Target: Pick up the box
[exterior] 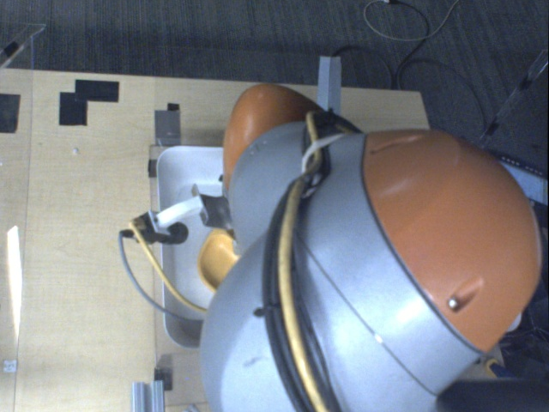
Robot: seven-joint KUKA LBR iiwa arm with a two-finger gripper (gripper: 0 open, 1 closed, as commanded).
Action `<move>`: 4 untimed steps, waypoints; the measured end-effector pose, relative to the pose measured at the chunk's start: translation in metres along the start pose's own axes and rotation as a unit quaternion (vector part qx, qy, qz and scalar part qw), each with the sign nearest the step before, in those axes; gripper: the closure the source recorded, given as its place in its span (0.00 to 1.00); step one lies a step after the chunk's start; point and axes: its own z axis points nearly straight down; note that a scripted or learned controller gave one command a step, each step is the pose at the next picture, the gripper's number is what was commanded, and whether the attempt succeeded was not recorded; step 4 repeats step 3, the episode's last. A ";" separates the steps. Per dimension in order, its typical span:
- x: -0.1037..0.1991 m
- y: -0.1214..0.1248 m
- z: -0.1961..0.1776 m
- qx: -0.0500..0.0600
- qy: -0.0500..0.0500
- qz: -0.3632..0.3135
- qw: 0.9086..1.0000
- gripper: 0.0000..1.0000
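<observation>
Arm [377,264] (grey, orange) covers bin [176,166].

We see a robotics lab: a wooden bench [77,230] with black markers [86,99], grey carpet [214,15] and loose cables [403,15].

The big grey-and-orange arm [377,264] looms over the shallow white bin [176,166] — a rounded yellow object [216,258], perhaps, lies inside, beside looping cables [150,260].

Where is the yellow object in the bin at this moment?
In the camera view, the yellow object lies in the white bin, left of centre, at the edge of the grey arm that partly covers it.
</observation>
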 end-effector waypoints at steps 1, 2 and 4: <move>0.004 0.022 0.038 0.006 0.013 0.006 1.000 1.00; -0.024 0.000 0.046 -0.002 0.032 0.042 0.999 1.00; -0.049 0.016 0.016 0.000 0.000 0.041 0.999 1.00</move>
